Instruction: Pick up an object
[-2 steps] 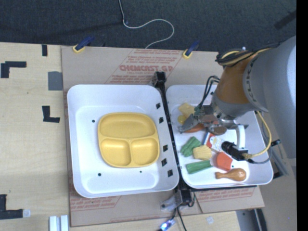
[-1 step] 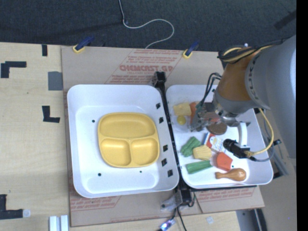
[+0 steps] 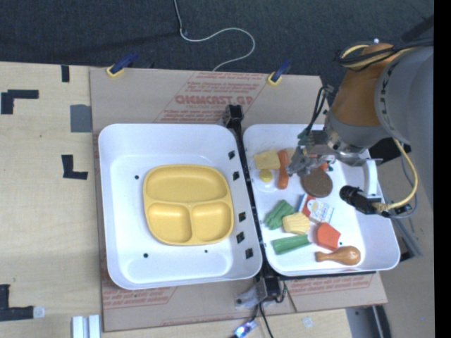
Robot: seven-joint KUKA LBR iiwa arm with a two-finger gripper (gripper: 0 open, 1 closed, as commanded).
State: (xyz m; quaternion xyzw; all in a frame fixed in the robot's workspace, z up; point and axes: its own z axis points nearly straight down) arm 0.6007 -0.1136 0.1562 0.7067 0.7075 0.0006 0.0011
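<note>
Reaching into the right bin (image 3: 389, 248) from the right, the gripper (image 3: 307, 162) hangs over the bin's upper middle; its finger state cannot be told.

Two white bins sit side by side. The left bin (image 3: 120, 189) holds one yellow three-compartment tray (image 3: 189, 203). The right bin holds the loose objects — one orange-red carrot-like stick (image 3: 282, 169) just left of the gripper, one brown disc (image 3: 317, 184) just below it, one pale yellow piece (image 3: 266, 159), one small yellow-centred white piece (image 3: 266, 177), two green pieces (image 3: 278, 213) (image 3: 290, 243), one yellow chunk (image 3: 297, 222), one white card (image 3: 318, 210), one orange-red block (image 3: 326, 235) and one brown drumstick (image 3: 340, 255) near the bottom rim. No object is seen between the fingers.
</note>
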